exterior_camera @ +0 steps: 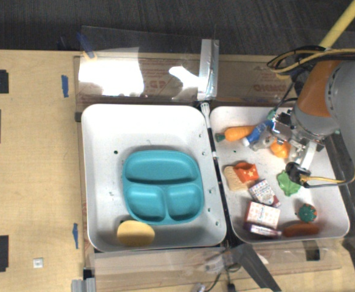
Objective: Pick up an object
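Note:
My gripper point(289, 146) hangs over the back right part of the right bin point(341, 221), below the arm's orange band. Just under it are a small orange ball point(279, 149) and a blue item point(259, 132). A carrot point(237, 132) lies to their left. A green toy point(287, 184) sits just in front of the gripper. Further forward lie a red-orange toy point(246, 171), a tan bread piece point(231, 179), a patterned box point(262, 191), a white and red box point(262, 213), a red sausage point(299, 229) and a green and red ball point(307, 212).
The left bin point(98, 132) holds a teal divided tray point(162, 184) and a yellow round piece point(135, 231) near its front wall. A clear plastic sheet point(141, 72) stands behind the left bin. A yellow cable point(326, 180) trails from the gripper to the right.

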### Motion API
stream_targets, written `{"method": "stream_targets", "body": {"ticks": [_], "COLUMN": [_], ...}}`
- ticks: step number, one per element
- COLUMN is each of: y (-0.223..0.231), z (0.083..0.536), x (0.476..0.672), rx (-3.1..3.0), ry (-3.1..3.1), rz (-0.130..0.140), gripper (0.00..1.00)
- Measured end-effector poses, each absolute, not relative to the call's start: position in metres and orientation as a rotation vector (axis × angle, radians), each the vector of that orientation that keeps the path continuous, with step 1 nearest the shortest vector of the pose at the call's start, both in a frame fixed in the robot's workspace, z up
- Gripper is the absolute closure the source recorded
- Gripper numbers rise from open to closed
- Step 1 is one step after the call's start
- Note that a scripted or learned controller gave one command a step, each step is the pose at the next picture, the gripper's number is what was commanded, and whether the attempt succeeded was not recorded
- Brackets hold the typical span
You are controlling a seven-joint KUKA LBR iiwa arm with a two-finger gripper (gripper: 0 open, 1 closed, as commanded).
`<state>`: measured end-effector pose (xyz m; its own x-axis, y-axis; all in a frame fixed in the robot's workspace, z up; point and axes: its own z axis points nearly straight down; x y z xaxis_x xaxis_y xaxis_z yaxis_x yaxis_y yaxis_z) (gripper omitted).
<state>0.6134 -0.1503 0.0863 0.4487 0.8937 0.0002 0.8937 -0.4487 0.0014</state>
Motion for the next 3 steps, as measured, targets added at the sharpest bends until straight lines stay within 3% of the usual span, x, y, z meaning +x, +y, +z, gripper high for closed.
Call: {"method": "stream_targets", "body": {"ticks": [1,2,3], "y": [-0.149,-0.102,-0.116], "z": [0.099,0.088,0.088], "x": [0.615,0.608,0.552], "rx": [2.666,2.942,3.100], "ry": [1.651,1.099,0.518], "rz": [0.006,0.005,0.006], "gripper": [1.00,1.00,1.00]}}
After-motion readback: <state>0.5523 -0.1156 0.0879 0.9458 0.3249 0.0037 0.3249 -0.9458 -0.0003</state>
